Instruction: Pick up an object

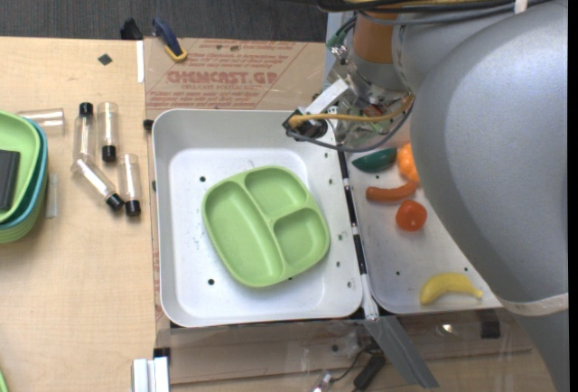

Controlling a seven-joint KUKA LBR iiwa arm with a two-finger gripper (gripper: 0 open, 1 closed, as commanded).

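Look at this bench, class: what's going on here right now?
A grey robot arm reaches in from the right, its hand hovering over the far end where the two white bins meet. The left bin holds a green divided plate. The right bin holds a yellow banana, a red tomato, a red pepper, an orange piece and a green piece at the arm's edge. All lie in the bins; nothing looks picked up yet.
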